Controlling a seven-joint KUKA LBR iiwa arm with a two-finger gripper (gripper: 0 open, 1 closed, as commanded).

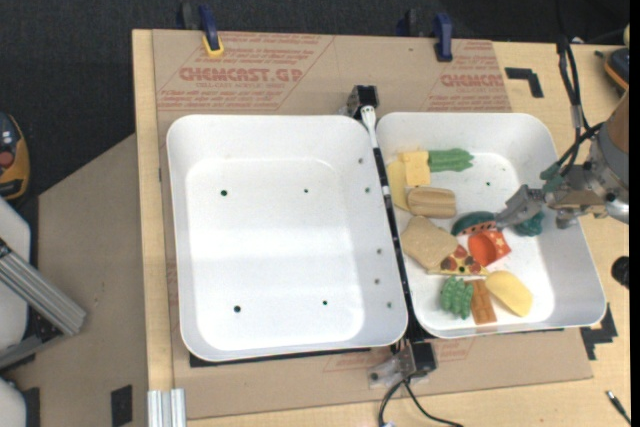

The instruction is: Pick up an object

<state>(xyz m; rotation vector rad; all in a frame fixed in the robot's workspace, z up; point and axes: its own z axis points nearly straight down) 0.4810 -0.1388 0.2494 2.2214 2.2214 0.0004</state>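
The right bin (520, 140) holds several toy foods. A green vegetable (450, 159) and yellow cheese pieces (404, 177) lie at the back, with a tan bun (432, 202) and a bread slice (424, 240) in front of them. A dark teal piece (473, 221) lies mid-bin, just above a red pepper (490, 245) and a pizza slice (459, 262). Nearest the front are a green broccoli (456, 297), a brown stick (483, 303) and a yellow lemon (510, 293). My gripper (520, 208) reaches in from the right, low over the bin beside the teal piece.
The left bin (185, 215) sits beside the right one on a cardboard sheet (300, 65) held by two blue clamps (210, 25). A black cable (372, 130) runs down the gap between the bins. Cables hang at the right near the arm (600, 185).
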